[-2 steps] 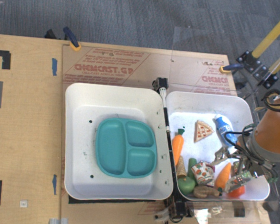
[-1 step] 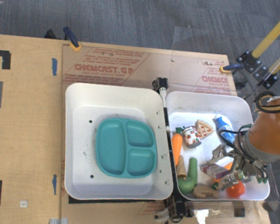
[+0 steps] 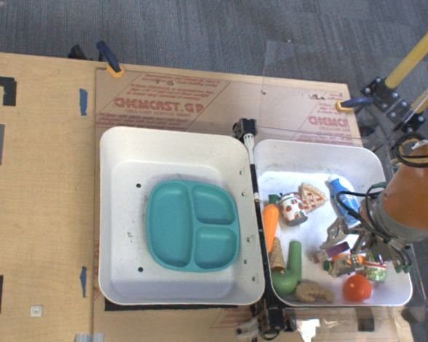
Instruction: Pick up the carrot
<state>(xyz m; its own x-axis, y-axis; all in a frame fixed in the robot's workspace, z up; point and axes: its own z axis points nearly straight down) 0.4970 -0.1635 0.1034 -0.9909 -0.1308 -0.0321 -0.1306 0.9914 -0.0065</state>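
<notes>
The carrot (image 3: 269,225) is orange with a green top and lies lengthwise along the left wall of the right bin (image 3: 314,155). My gripper (image 3: 346,245) hangs low over the right half of that bin, well to the right of the carrot, above a small pile of colourful toys (image 3: 357,266). The arm's orange band (image 3: 415,194) sits above it at the right edge. Nothing of the carrot is near the gripper.
Around the carrot lie a red-and-white toy (image 3: 293,207), a pizza slice (image 3: 313,198), a cone (image 3: 276,255) and a green vegetable (image 3: 289,270). A blue item (image 3: 341,196), a tomato (image 3: 357,288) and a brown lump (image 3: 313,290) lie nearby. The left bin (image 3: 124,197) holds a teal divided plate (image 3: 193,225).
</notes>
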